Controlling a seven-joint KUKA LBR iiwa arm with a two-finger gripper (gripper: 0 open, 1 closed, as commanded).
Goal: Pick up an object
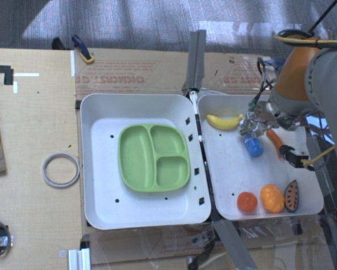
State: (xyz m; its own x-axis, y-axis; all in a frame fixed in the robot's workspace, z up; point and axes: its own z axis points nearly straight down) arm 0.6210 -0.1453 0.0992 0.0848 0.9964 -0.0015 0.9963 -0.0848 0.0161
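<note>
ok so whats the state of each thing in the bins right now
green divided plate: flat in left bin, nothing on it
banana: lying loose, right bin
blue object: lying just below the gripper
tomato: resting near front wall
watermelon slice: lying in front right corner

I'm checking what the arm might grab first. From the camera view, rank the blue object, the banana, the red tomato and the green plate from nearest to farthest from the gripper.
From the gripper:
1. Blue object, just below it.
2. Banana, to its left.
3. Red tomato, at the right bin's front.
4. Green plate, in the left bin.
</note>
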